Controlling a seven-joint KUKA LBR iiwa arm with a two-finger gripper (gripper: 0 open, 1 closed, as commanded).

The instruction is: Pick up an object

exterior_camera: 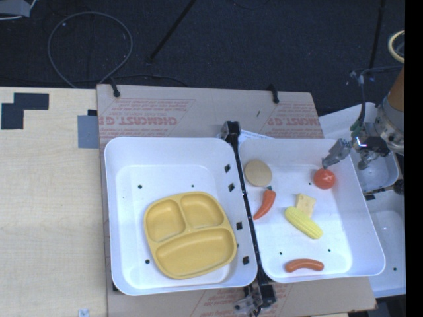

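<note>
Jaws on the gripper (334, 156) look parted and empty, poised at right of frame just above the red tomato (324, 178) in the right bin (370, 243); approach step, needing descent and closing.

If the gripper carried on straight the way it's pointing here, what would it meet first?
Most likely the red tomato. The gripper points down and to the left into the right bin, and the tomato lies just beyond its tip. Height above the bin is hard to judge from this slanted view, so it might pass over.
</note>
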